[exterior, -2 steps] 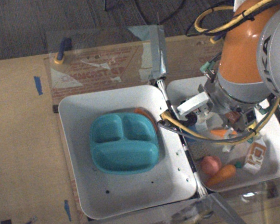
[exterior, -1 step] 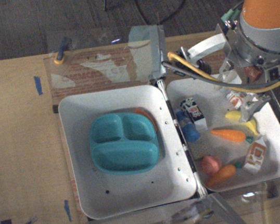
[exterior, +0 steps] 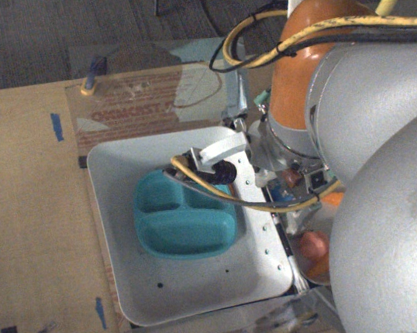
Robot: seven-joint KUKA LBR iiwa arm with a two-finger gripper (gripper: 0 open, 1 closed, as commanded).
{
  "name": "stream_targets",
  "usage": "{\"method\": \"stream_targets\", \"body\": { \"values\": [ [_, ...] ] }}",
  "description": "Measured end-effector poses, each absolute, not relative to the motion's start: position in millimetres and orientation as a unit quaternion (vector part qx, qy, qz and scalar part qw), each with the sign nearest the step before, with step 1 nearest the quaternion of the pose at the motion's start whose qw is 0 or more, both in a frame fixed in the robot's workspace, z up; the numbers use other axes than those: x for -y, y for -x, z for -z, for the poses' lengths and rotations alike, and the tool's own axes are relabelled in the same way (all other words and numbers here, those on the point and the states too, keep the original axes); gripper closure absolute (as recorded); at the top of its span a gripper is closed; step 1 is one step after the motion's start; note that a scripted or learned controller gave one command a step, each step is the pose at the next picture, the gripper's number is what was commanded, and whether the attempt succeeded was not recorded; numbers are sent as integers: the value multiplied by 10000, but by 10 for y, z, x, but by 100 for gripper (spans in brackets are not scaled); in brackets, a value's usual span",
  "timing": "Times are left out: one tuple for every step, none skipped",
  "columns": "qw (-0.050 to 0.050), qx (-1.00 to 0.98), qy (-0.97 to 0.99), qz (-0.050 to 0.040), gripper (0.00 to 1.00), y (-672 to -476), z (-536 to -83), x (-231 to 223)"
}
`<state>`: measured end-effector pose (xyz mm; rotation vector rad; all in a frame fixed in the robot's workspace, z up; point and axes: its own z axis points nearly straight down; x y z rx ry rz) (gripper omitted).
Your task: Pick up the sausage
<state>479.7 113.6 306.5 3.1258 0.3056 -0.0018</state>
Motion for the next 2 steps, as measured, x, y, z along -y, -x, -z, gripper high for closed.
{"method": "stream_targets", "body": {
  "values": [
    [6,-976,-9952,6,0,-4797,-3063,-1138],
    [2,-3322,-9432,18,0,-4786,-3589,-1779]
  ]
}}
